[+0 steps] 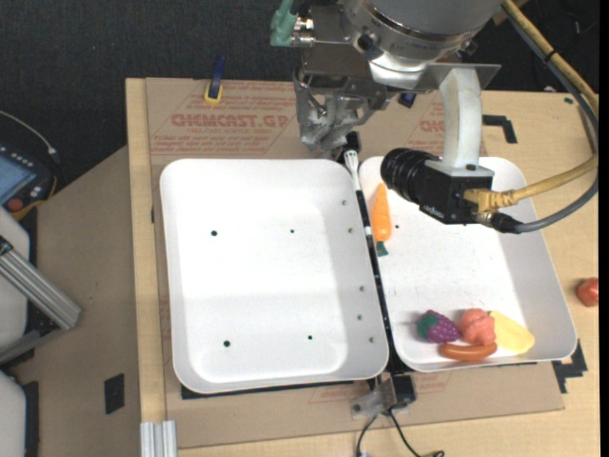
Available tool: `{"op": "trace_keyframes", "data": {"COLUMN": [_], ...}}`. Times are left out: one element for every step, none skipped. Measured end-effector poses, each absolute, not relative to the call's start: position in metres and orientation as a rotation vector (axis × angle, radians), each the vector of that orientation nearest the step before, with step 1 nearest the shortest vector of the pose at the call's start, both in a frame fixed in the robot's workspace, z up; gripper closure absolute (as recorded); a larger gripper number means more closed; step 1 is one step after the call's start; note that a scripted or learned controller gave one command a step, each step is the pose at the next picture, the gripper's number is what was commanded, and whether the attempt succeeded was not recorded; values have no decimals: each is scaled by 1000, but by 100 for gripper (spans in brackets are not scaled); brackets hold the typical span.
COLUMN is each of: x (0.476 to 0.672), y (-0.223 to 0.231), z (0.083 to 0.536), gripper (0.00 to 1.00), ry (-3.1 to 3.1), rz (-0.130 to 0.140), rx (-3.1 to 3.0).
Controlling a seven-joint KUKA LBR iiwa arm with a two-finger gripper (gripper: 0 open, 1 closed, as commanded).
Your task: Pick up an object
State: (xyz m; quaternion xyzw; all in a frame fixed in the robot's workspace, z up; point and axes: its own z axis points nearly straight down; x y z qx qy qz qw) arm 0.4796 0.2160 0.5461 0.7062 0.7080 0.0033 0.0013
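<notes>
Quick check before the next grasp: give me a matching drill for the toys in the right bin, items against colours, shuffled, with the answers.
Items:
1. carrot
2. grapes
3. chili pepper
4. lemon

Colours:
A. yellow
B. red
C. orange
D. purple

Pairs: 1-C, 2-D, 3-B, 4-A. The carrot lies alone by the right bin's left wall; the other three cluster at its near edge.
</notes>
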Motion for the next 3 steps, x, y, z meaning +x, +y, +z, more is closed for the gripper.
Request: {"op": "trace_keyframes", "data": {"x": [478, 477, 521], "y": [225, 224, 223], "z": [437, 295, 175], "gripper": [100, 100, 100], "ry": [2224, 2224, 2222], "rz": [-20, -27, -21], "rx": [2225, 2227, 2228]}}
